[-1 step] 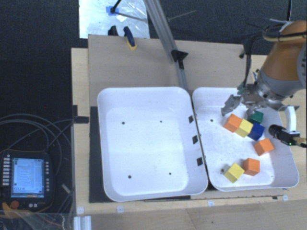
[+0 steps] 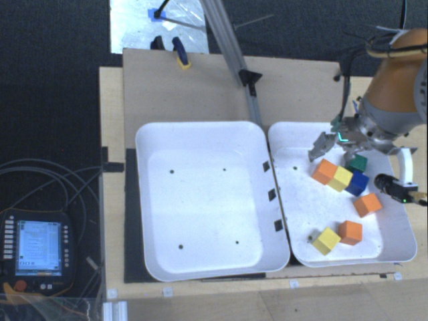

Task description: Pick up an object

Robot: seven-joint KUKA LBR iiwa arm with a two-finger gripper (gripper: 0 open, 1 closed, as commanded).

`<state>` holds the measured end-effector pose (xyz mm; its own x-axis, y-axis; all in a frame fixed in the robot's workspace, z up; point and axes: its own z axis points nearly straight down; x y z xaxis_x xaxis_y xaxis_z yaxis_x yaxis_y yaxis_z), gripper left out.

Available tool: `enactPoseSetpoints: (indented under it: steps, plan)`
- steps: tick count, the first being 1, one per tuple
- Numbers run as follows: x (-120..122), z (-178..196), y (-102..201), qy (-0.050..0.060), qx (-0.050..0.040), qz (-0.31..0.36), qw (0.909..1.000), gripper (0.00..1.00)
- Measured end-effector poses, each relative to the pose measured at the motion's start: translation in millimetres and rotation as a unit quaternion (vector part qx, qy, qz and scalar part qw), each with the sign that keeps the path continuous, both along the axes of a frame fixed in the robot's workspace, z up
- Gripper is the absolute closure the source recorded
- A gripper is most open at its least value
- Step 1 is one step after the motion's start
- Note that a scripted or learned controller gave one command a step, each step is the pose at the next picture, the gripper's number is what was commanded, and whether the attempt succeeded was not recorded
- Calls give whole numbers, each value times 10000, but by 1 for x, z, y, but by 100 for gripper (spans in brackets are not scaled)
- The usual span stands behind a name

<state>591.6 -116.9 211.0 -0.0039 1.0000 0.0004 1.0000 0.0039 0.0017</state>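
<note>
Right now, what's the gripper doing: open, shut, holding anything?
Gripper: over the right bin, just above the orange block. Open or shut cannot be told from this view, and no block is seen in its grasp.

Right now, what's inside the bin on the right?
The right bin holds seven blocks: orange, yellow, blue, green, orange, orange and yellow. The gripper and arm cover the bin's back corner, so anything there is hidden.

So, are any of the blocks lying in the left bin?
No, every block, such as the orange block and yellow block, lies in the right bin, not the left bin.
</note>
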Motion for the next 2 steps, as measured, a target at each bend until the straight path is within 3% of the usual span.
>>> enactPoseSetpoints:
  steps: [1, 2]
  plan:
    - [-1, -61, 5, 31, 1, -3, 10000, 0]
    - [3, -99, 1, -55, -49, -19, 10000, 0]
